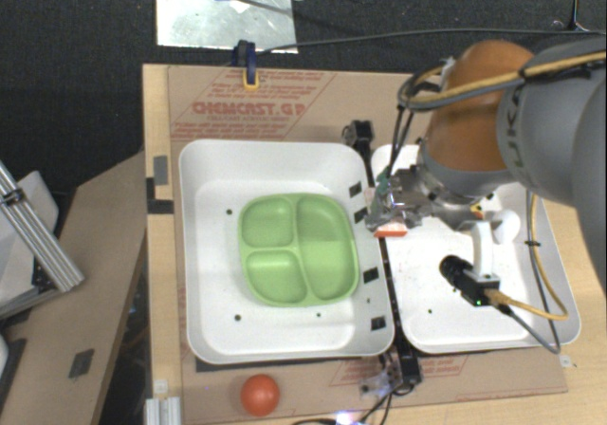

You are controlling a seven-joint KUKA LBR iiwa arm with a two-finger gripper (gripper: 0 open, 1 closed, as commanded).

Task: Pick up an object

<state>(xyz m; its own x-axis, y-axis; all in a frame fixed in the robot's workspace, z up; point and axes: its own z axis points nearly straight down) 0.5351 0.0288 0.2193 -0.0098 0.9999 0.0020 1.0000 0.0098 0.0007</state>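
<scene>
My gripper [387, 212] hangs low over the left edge of the right white bin [446, 333], close to the wall between the two bins. A small red thing [390, 232] shows right under the gripper's tip; whether it is gripped or lying on the bin floor I cannot tell. The arm's grey and orange wrist [479, 120] covers the back half of the right bin. In the left white bin [213, 319] a green divided plate [299, 249] lies flat in the middle.
An orange ball [259, 395] rests on the bench in front of the left bin, outside both bins. Black clips [358, 132] sit along the divide between the bins. A blue clamp [246, 58] stands at the board's back edge.
</scene>
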